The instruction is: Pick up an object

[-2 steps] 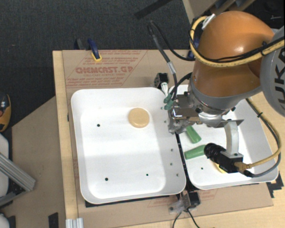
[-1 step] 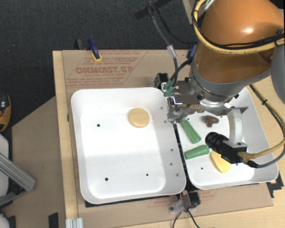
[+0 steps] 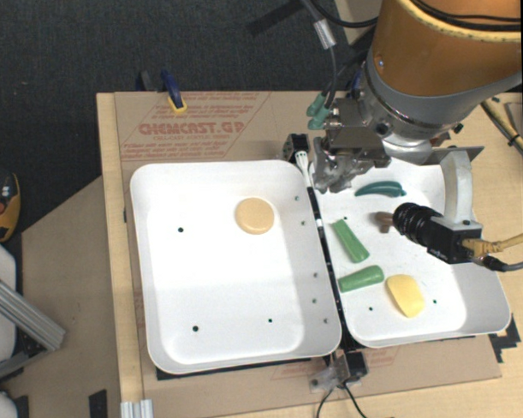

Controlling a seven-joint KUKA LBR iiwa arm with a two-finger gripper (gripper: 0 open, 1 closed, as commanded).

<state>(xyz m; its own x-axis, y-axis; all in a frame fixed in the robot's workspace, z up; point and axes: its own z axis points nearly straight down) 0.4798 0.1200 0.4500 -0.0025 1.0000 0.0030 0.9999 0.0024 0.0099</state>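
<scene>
My gripper (image 3: pixel 333 177) hangs over the far left corner of the right bin (image 3: pixel 471 312), close to the wall between the two bins. Just right of it lies a teal curved piece (image 3: pixel 380 189). Below it a light green stick (image 3: pixel 349 240) lies lengthwise, and a darker green block (image 3: pixel 360 279) lies nearer the front. A yellow lump (image 3: pixel 406 295) rests at the front of that bin. A small brown piece (image 3: pixel 383 221) sits mid-bin. A round tan disc (image 3: pixel 255 216) lies alone in the left bin (image 3: pixel 160 250).
A black cylindrical part (image 3: pixel 427 229) with a cable reaches into the right bin from the right, beside the brown piece. The arm's large orange and grey body (image 3: pixel 436 61) covers the far right. Both bins stand on a cardboard sheet (image 3: pixel 198 120).
</scene>
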